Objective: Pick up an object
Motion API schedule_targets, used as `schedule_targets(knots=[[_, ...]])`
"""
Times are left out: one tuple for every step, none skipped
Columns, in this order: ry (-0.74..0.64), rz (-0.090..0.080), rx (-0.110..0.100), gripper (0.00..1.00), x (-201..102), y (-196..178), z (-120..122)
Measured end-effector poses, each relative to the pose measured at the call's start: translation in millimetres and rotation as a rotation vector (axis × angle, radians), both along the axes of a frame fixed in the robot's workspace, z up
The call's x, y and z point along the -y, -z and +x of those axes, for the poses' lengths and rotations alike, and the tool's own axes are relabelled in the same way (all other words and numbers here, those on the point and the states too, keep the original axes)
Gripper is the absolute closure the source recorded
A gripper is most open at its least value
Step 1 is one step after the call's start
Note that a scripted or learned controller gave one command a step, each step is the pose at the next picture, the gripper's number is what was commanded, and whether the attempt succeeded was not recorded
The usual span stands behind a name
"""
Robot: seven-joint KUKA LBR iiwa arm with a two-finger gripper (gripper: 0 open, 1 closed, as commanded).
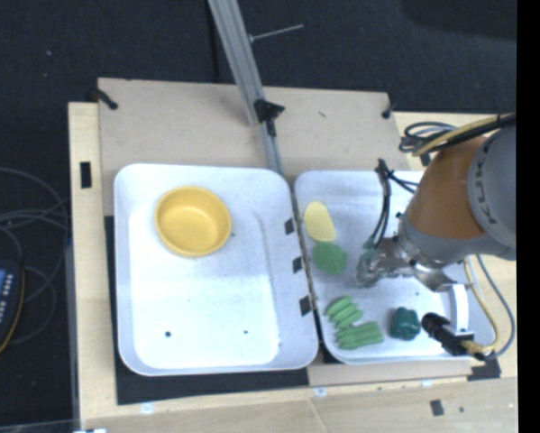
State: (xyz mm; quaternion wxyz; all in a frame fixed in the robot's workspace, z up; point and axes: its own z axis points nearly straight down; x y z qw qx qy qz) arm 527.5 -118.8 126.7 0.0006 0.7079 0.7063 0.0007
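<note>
The gripper (370,269) hangs low over the middle of the right bin (355,186), and whether its fingers stand apart or together cannot be told, since the wrist hides them from above. No object shows between them. Just to its left lies a round dark green piece (330,259), close to the bin's left wall, and touching that piece on the far side is a pale yellow piece (319,221). Toward the bin's near edge sit two light green ribbed pieces (351,323), one against the other, near the near-left corner. Right of them, by the near edge, is a dark teal lump (404,323), partly under the arm's cabling. The grey arm with its orange band (443,197) covers the bin's right side.

The left bin (206,332) holds a yellow bowl (194,221), upright, in its far-left part, well apart from the other things.
</note>
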Motion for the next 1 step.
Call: schedule_targets(knots=[[-0.002, -0.001, 0.005, 1.00, 3.2, -62.2, -1.5]])
